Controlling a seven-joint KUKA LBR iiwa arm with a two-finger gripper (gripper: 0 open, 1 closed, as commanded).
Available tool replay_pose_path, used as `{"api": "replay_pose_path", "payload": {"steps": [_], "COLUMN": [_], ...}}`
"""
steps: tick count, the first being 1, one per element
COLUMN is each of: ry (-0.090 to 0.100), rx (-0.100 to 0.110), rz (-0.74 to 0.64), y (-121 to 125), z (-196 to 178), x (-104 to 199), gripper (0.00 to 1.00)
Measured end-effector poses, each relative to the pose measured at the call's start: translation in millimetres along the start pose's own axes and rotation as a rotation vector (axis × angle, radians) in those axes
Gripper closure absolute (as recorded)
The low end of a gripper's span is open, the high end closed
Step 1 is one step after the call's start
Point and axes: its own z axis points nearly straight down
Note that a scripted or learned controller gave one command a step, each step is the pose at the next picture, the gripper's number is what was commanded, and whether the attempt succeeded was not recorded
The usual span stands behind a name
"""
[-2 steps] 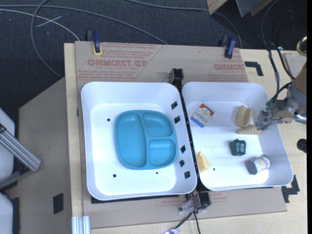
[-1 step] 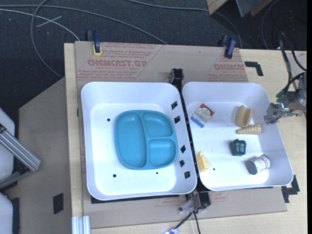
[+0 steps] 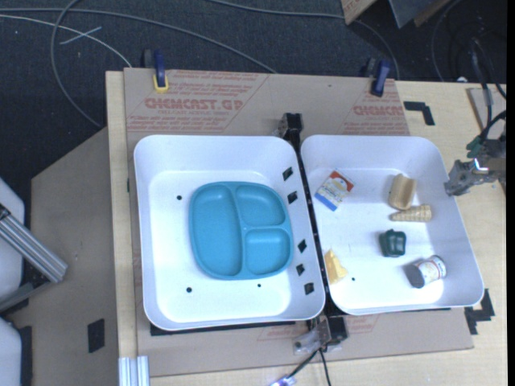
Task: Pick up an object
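Note:
The right bin holds several small objects. A white packet with red and blue print lies at its upper left. A tan cylinder rests above a ridged tan cone. Below them sit a dark green block and a white-and-grey jar on its side. A yellow wedge lies against the bin's left wall. My gripper shows at the view's right edge, just outside the right bin's right rim, level with the tan cylinder and apart from every object.
The left bin holds a blue divided plate. Black clips line the seam between the bins. Two blue clamps pin the cardboard backing at the far edge. Cables run across the dark floor behind.

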Motion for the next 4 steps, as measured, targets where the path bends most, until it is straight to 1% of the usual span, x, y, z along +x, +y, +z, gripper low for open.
{"api": "replay_pose_path", "payload": {"steps": [1, 2, 3, 4], "ry": [0.003, 0.005, 0.005, 0.004], "rx": [0.002, 0.006, 0.008, 0.008], "rz": [-0.005, -0.006, -0.006, -0.004], "y": [8.4, 6.8, 12.5, 9.9], "z": [-7.9, -12.1, 2.9, 14.2], "x": [50.2, 108.8, 166.4, 219.6], "gripper": [1.0, 1.0, 1.0, 1.0]}}
